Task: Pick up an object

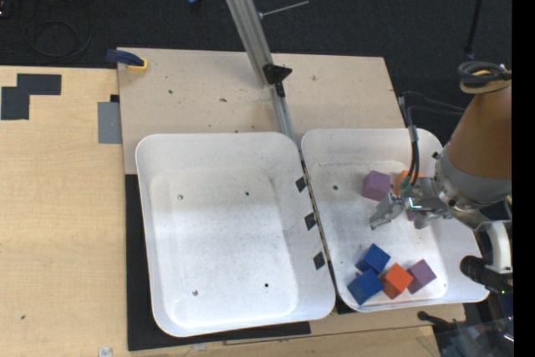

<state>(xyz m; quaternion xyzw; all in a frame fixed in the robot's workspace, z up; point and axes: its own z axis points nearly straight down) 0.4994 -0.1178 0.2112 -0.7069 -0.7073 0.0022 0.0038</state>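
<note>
In the right bin (334,155) lie several blocks. A purple block (377,184) sits near the middle, just left of my gripper. Two blue blocks (374,258) (364,286), an orange block (396,280) and a smaller purple block (422,273) cluster at the bin's front. My gripper (399,209) hangs low over the bin's middle right, right beside the larger purple block and slightly in front of it. Its grey fingers (384,214) spread toward the left with nothing between them. A bit of orange (404,177) shows behind the gripper.
The left bin (217,230) stands beside the right one, split from it by a ridge with black clips (309,220). A slanted aluminium bar (247,21) rises from the bench behind the bins. The arm's orange-grey body (485,146) fills the right side.
</note>
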